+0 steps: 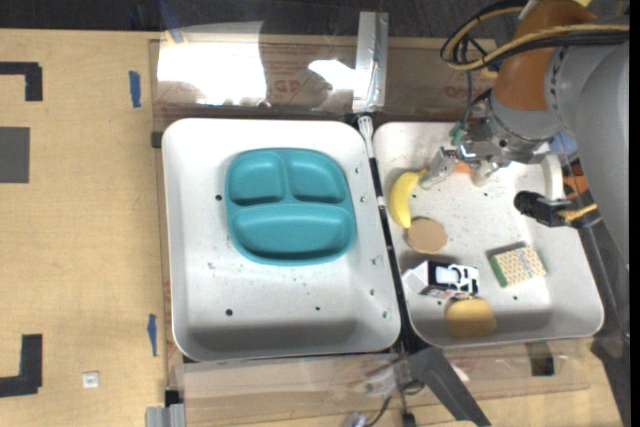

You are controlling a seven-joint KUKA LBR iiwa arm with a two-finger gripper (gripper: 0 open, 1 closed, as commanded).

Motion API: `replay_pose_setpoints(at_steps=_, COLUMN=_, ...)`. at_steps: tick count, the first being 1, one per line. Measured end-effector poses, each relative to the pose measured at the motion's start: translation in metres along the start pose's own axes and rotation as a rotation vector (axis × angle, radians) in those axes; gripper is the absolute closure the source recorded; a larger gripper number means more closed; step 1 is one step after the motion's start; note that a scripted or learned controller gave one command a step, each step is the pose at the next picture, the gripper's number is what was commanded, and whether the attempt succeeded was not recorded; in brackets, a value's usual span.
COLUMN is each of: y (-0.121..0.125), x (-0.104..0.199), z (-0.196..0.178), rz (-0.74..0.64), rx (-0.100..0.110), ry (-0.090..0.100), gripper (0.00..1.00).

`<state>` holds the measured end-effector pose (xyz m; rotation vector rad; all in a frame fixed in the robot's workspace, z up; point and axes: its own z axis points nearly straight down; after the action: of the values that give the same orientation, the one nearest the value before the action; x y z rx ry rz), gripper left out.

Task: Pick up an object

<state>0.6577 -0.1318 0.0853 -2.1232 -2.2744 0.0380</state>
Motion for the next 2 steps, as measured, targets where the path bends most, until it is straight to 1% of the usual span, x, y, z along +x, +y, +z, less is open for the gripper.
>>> replay_pose_setpoints(at_steps=1, y=0.001, x=0.0, z=0.0, rz=0.009, rx=0.0, ry=-0.001, gripper=0.0)
replay_pose_setpoints(at_steps=2, y=0.008, x=0.004, z=-0.071, rz=-0.214, rx=-0.045, ry=-0.013, gripper=0.0)
